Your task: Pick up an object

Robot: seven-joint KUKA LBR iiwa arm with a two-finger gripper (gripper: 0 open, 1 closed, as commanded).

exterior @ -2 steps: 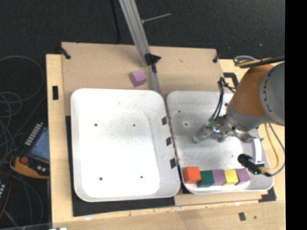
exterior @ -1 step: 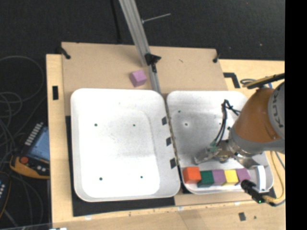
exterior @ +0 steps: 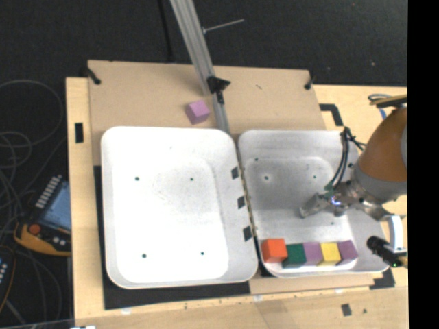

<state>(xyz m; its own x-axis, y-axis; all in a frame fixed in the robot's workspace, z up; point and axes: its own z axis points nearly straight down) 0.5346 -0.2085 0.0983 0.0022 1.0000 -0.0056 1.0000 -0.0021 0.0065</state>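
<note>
Along the right bin's (exterior: 288,142) near wall (front edge) sit five blocks (exterior: 310,252).

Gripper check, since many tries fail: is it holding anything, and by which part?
Nothing is held. The gripper hangs over bare floor of the right bin, apart from the blocks.

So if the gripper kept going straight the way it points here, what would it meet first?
The gripper points toward the view's left and downward, over the right bin. It would probably meet that bin's bare floor first; the row of blocks lies off that line. Depth is unclear.
</note>
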